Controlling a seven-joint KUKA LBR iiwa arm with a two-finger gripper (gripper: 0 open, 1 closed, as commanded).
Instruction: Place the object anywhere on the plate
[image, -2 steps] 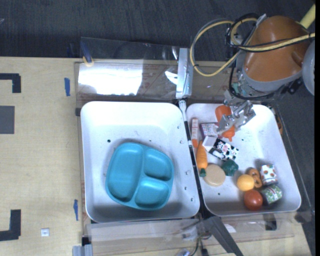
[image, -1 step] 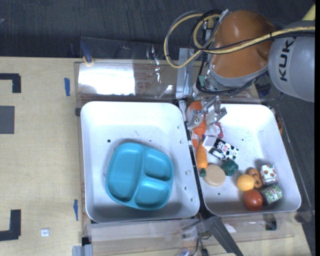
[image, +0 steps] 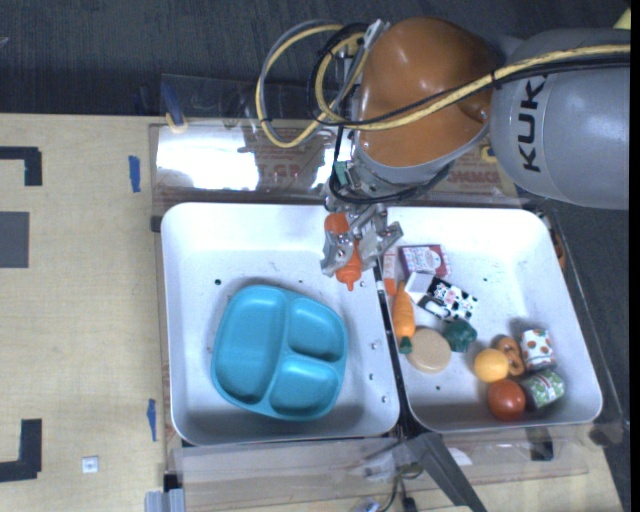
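— Orange, small and carrot-like: that object (image: 349, 268) seems to sit pinched between the metal fingers of the two-finger gripper (image: 352, 262), though the view is blurry there. It hangs over the left white bin (image: 190, 300), near the divider.

— So carry it left and forward, then lower over the blue three-compartment plastic plate (image: 280, 350) before letting go.

— Any compartment serves; the large left one gives most margin.

— The right white bin (image: 520, 250) is crowded with toy food, so keep away from it. Pale wooden bench (image: 70, 300) surrounds both.

single fixed camera above the bench (image: 80, 300), looking down at a slant, both white bins (image: 200, 240) in frame
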